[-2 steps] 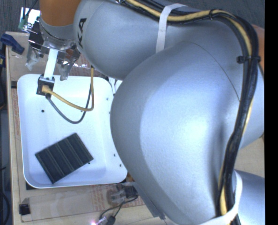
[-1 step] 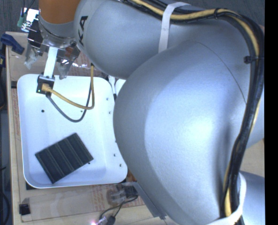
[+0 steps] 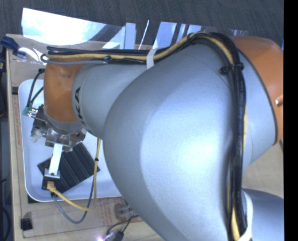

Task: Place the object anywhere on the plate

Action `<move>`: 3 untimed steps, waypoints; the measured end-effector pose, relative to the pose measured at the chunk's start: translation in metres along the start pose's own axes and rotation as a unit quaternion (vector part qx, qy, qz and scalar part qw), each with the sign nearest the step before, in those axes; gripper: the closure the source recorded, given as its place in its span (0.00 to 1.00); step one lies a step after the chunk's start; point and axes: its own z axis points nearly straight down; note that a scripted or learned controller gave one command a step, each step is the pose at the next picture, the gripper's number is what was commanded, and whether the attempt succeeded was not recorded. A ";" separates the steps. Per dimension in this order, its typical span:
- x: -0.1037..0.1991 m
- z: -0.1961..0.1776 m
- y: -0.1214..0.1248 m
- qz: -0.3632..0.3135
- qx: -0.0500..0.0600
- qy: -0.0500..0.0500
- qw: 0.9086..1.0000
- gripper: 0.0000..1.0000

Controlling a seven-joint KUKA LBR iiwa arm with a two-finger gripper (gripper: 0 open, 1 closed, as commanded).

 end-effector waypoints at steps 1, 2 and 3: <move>0.000 -0.001 0.001 0.000 -0.001 0.001 1.000 0.00; 0.008 0.044 0.001 -0.034 -0.009 0.013 0.999 0.00; 0.006 -0.065 0.013 -0.048 -0.003 0.002 0.999 0.00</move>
